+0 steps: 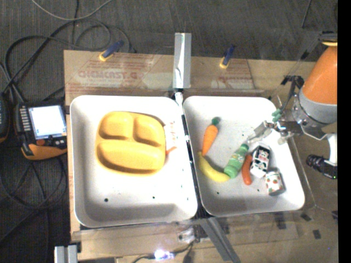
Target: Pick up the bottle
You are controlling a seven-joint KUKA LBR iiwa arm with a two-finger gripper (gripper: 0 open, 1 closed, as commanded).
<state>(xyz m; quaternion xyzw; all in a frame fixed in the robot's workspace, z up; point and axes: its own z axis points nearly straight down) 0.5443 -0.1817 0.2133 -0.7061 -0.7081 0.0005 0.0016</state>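
Green bottle [236,160] lying tilted in the right bin [219,111], between a banana [213,170] and a small red thing, carrot [209,136] near, gripper [267,129] above the bin's right side, can't tell its grip, yellow tray [131,142] in the left bin [88,163]

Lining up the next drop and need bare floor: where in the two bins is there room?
Right bin: bare at the back between the carrot and the gripper, and along the front wall. Crowded mid-bin around the bottle, banana and small boxes. Left bin: bare front strip below the yellow tray.
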